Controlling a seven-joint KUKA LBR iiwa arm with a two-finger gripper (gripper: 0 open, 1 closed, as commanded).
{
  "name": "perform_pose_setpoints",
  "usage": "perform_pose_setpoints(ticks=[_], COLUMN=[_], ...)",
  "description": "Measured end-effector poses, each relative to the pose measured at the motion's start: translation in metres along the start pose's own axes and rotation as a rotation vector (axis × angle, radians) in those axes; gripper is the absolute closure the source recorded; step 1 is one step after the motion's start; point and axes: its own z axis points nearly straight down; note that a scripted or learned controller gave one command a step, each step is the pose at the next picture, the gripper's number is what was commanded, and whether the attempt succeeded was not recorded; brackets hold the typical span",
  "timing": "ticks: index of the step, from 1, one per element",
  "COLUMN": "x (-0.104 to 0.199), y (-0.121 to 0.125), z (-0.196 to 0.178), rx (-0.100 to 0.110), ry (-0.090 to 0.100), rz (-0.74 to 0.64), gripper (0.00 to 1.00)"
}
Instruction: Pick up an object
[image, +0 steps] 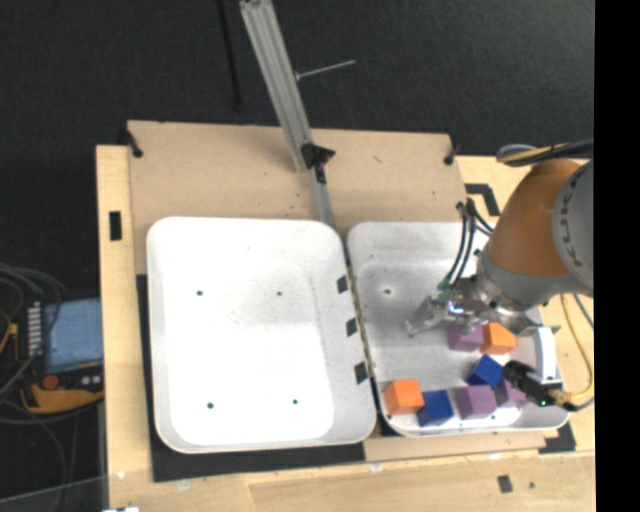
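Blocks, six counted, all in right bin (400, 255), crowded into its 3-to-7 o'clock part. Two orange, two blue, two purple.

Along the rim nearest the camera, from 7 toward 5 o'clock: orange block (405, 395), then blue block (436, 408) touching it, then purple block (478, 402) just beside that. Farther in, around 4 o'clock: second blue block (487, 371). Above it, near 3 o'clock: second orange block (499, 338), touching second purple block (465, 337) on its 9 o'clock side.

Gripper (428, 318) near the bin's middle, low over the bare floor, just beside second purple block at its 9 o'clock edge. Cannot tell whether released or clenched: too small and blurred. Grasps nothing visibly. Arm (535, 235) reaching in from 3 o'clock, orange band over the bin's 2 o'clock corner.

Bins, two counted, side by side and touching: left bin (165, 300) at 9 o'clock of the right one. Bench (230, 170) under both.
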Motion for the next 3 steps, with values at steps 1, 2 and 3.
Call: perform_pose_setpoints(ticks=[1, 2, 3], x=[-0.001, -0.002, -0.008], y=[0.002, 0.003, -0.004], z=[0.045, 0.032, -0.026], rx=[-0.008, -0.013, -0.011], ry=[-0.002, -0.001, -0.001], rz=[0.000, 0.008, 0.006], gripper=[0.00, 1.00, 1.00])
